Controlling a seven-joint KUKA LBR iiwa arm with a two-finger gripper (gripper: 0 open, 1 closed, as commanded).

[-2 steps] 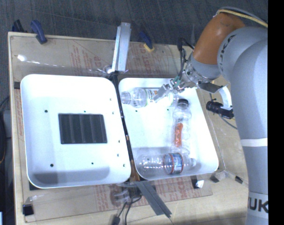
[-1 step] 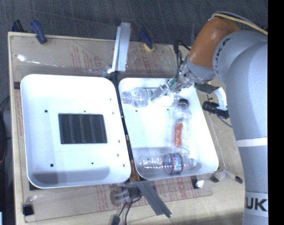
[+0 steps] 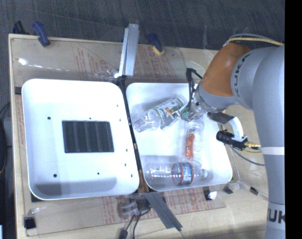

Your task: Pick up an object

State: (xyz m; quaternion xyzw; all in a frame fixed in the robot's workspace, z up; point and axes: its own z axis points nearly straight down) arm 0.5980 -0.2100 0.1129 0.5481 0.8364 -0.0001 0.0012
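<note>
Three clear plastic bottles lie in the right bin (image 3: 156,146). One with a green label (image 3: 158,114) lies slanted at the bin's back. Another with an orange band (image 3: 191,142) lies lengthwise near the right wall. The third, with a blue label (image 3: 178,173), lies along the front wall. My gripper (image 3: 193,112) is low in the bin's back right, at the cap end of the green-label bottle and just above the orange-band bottle. The wrist hides its tip.
The left bin (image 3: 41,148) has a dark ribbed rectangle (image 3: 87,136) at its middle. A metal bar (image 3: 129,49) stands up at the back between the bins. Blue clamps (image 3: 40,33) grip the bench's back edge. The arm's grey body (image 3: 265,108) covers the right side.
</note>
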